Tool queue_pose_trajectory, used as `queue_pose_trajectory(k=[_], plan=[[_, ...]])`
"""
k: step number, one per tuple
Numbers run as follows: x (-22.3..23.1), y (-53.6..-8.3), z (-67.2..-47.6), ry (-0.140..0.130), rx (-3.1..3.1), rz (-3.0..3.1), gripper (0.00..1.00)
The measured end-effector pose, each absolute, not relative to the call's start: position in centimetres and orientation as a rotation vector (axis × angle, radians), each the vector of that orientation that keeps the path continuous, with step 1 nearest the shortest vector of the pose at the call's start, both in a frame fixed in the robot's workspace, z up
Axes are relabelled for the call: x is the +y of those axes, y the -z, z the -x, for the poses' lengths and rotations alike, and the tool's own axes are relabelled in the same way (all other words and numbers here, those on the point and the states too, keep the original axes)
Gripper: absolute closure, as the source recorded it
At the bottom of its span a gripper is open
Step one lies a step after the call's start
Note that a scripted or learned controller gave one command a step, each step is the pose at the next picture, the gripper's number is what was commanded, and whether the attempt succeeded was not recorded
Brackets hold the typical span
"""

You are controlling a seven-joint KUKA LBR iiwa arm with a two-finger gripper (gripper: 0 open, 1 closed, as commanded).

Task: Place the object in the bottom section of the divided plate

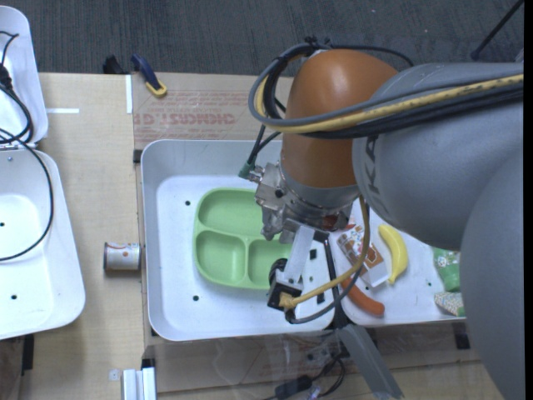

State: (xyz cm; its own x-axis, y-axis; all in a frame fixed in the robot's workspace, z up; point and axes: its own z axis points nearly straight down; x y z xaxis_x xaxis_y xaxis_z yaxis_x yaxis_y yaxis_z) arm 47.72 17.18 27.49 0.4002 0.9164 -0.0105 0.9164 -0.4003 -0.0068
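My arm's orange band (pixel 337 98) and grey bulk are closest to the lens, covering centre and right of frame. Gripper (pixel 281 227) sits low over the right edge of the green divided plate (pixel 218 252). Can't tell if it's open, closed or carrying anything; the wrist hides it. Plate lies in the right bin (pixel 166 248), left of centre. Banana (pixel 396 252), a printed packet (pixel 366 248) and an orange stick-shaped item (pixel 367 302) lie on the bin floor right of the plate, outside it. Small can (pixel 122 257) is on the bench between the bins. Black cable (pixel 37 173) loops over the left bin (pixel 33 298).
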Motion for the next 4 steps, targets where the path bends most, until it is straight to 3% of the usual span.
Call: queue_pose_trajectory(k=[1, 2, 3, 4], plan=[[17.2, -27.5, -47.7, 0.02, 1.72, -2.629, 0.0], [17.1, -28.2, -47.7, 0.029, 1.72, -2.627, 1.0], [18.9, -29.2, -47.7, 0.009, 1.617, -2.692, 1.0], [9.1, -28.3, -47.7, 0.011, 1.625, -2.689, 1.0]])
